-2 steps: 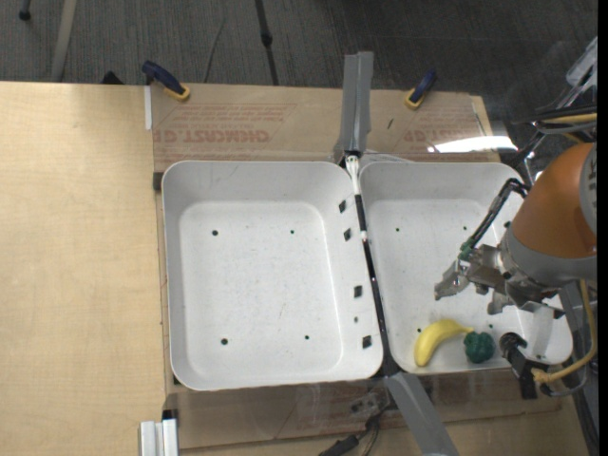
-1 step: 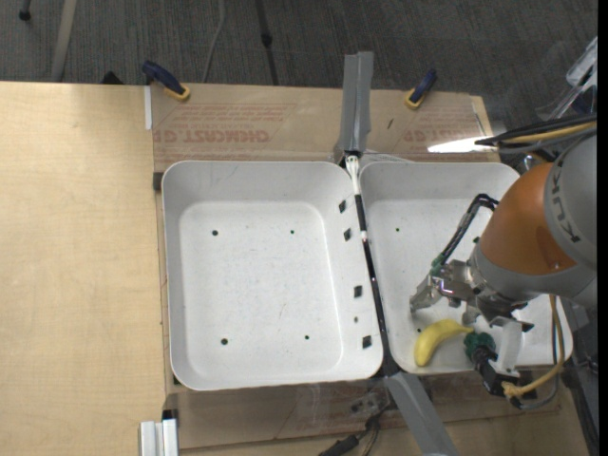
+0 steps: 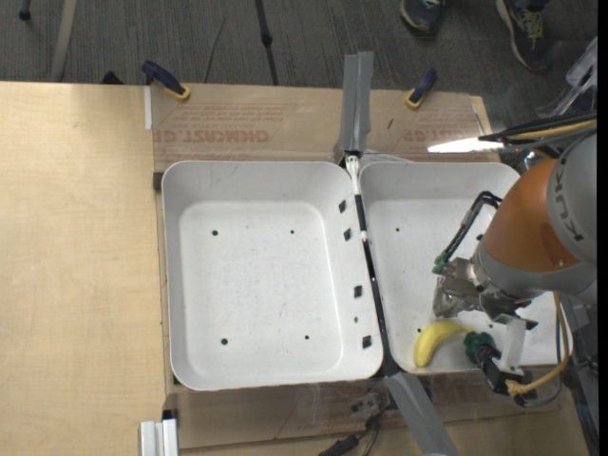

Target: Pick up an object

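Presently, a curved yellow plastic banana is seen lying just below-left of the claw (finger spread cannot be told), long axis slanted.

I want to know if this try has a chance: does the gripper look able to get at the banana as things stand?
Probably yes. The gripper hangs right above the banana, which lies alone near the front wall of the right bin, with nothing covering it.

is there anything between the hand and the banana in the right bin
Nothing visible does. The hand hangs just above the banana, which lies alone near the front wall of the right bin. No other object sits between them.
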You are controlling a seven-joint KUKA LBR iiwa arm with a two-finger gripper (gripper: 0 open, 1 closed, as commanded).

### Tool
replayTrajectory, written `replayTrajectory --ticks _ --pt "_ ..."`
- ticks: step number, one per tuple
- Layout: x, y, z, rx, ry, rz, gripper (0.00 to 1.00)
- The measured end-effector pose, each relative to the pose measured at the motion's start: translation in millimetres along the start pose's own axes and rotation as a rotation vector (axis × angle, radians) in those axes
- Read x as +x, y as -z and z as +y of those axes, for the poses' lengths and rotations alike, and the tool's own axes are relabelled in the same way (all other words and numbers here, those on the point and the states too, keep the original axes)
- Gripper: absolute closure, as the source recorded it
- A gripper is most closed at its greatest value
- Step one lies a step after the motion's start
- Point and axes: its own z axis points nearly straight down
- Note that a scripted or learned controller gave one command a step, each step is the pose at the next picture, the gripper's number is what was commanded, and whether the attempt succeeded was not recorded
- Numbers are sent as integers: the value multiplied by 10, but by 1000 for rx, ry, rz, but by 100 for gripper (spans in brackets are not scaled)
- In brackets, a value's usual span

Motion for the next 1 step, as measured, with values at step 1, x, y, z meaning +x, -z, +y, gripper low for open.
replayTrajectory --ticks 1 --pt "-351 2378 110 -8 74 -2 100"
